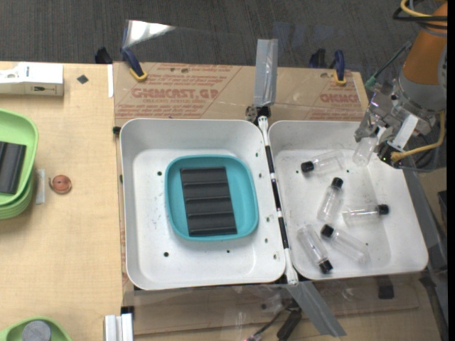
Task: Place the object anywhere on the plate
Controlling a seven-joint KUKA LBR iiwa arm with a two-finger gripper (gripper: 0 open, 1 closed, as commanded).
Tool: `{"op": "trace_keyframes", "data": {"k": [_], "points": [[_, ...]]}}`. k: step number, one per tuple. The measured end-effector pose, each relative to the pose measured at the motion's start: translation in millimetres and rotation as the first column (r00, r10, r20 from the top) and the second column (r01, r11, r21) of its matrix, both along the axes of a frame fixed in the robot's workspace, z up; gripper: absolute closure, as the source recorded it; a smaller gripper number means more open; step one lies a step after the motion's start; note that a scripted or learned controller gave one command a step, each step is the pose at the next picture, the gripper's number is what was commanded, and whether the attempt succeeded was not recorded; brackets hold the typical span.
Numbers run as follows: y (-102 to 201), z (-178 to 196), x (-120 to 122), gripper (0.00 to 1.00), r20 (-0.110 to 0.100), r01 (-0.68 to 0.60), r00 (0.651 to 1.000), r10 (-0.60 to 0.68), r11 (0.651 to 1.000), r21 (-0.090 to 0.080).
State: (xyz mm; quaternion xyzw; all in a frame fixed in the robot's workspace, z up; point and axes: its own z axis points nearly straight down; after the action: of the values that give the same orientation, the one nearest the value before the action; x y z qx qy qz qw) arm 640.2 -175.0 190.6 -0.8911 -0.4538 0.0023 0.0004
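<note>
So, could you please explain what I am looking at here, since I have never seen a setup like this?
One camera looks down at a slant on a bench. The grey and orange thing at the right is a robot arm; its gripper hangs over the top right of the right bin. It appears to have a clear vial at its tip, though I cannot see a firm grasp. Several more clear vials with black caps lie in that bin. The left bin holds a teal plate with a black ribbed insert. The job is to put a vial on that plate.
</note>
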Motion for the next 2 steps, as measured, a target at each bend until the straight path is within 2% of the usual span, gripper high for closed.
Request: {"op": "trace_keyframes", "data": {"k": [2], "points": [[-0.2, 15.6, -0.3, 1.0, -0.005, -0.005, 1.0, 0.005, 1.0, -0.003]]}}
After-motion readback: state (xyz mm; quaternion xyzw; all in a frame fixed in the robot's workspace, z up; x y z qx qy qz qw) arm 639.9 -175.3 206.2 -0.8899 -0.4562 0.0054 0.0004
